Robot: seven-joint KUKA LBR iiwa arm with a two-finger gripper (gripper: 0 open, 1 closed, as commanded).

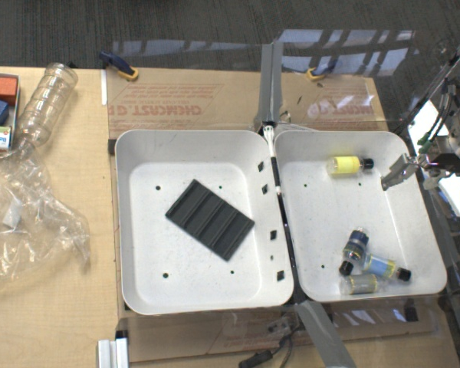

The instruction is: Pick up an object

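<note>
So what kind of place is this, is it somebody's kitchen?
Probably not a kitchen. It looks like a robot lab or workshop bench. Two white bins, the left bin and the right bin, sit on cardboard held by clamps, and small bottles lie ready for picking practice.

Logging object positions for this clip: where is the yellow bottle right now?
The yellow bottle lies on its side near the far edge of the right bin, apart from the cluster of small bottles at the near corner.

Partly obscured or cropped items

Box of coloured blocks [0, 102]: cut by left edge. Crumpled plastic bag [27, 213]: contents unreadable. Clustered small bottles [368, 263]: overlapping, possibly three. Rig hardware [437, 156]: cropped at right edge.
</note>
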